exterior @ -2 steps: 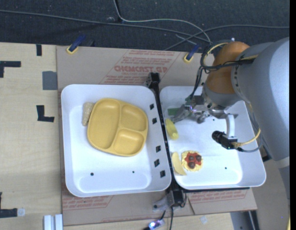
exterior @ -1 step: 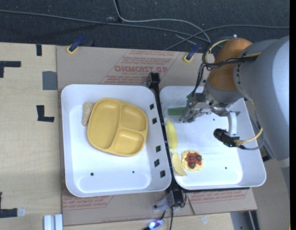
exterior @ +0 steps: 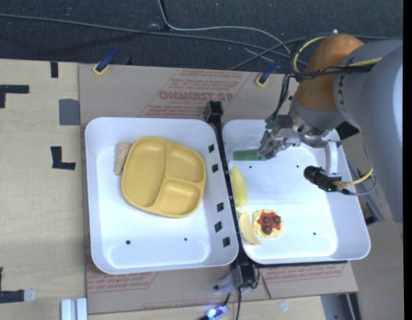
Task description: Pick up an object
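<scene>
Reaching in from the right of the camera view, the grey arm point(exterior: 366, 105) with its orange band point(exterior: 324, 72) hung over the far part of the right bin point(exterior: 339, 235), its gripper point(exterior: 269, 145) low near that bin's back left corner. Whether the gripper was clenched or released could not be told from this slanted view, and nothing could be seen held in it. A small green object point(exterior: 245, 155) lay flat on the bin floor just beside the gripper, on its left, close to the divider between the bins; contact between them could not be made out. Nearer the front along the same left wall lay a pale yellow banana-like piece point(exterior: 239, 187), and in front of that a second yellow piece point(exterior: 248, 228) touched a small round item with dark red toppings point(exterior: 268, 223). A black fitting point(exterior: 322, 177) on the arm's wrist hung over the middle of the right bin. The left bin point(exterior: 103, 232) held a yellow divided plate point(exterior: 163, 177) with three compartments, tilted a little in the view, and a tan bread-like piece point(exterior: 120, 157) lay against its left edge, partly under the rim. Both bins sat on a sheet of brown cardboard point(exterior: 186, 92) on the bench
</scene>
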`<state>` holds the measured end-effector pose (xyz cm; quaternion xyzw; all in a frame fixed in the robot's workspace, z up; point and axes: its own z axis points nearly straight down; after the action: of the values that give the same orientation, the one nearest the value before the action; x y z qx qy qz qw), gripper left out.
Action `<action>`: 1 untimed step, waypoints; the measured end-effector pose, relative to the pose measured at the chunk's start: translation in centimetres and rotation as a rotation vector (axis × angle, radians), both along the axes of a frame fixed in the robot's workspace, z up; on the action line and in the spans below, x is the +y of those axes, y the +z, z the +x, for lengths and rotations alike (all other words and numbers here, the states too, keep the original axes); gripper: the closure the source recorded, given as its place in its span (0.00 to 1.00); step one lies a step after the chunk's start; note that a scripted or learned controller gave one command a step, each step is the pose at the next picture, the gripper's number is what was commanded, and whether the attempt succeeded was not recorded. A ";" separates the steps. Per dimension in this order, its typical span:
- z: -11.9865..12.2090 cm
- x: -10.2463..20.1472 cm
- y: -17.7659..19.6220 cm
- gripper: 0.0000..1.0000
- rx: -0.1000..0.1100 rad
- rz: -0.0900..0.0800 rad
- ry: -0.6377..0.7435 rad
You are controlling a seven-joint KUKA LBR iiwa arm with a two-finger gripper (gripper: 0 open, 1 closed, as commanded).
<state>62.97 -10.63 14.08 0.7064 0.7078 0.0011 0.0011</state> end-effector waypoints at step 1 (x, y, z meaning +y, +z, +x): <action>-0.2 0.6 4.4 1.00 0.001 0.000 0.000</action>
<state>62.77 -10.04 18.47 0.7065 0.7077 0.0009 0.0007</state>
